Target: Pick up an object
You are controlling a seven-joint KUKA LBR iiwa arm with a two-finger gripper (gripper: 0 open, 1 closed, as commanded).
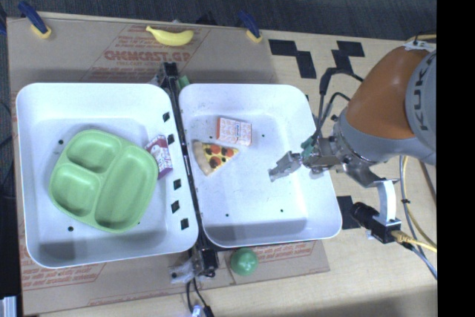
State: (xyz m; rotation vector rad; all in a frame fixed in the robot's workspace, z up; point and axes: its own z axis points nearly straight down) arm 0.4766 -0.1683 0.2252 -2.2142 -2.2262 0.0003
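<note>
The gripper hangs over the right bin, right of center; can't tell how its fingers sit. Pizza slice and small carton lie mid-frame.

My two bins at the centre look like smooth white plastic with a soft sheen. The green divided tray at the left is matt plastic. Under them lies brown printed cardboard, dull and flat. My gripper at the right shows bare grey metal; the orange band above it is glossy.
</note>
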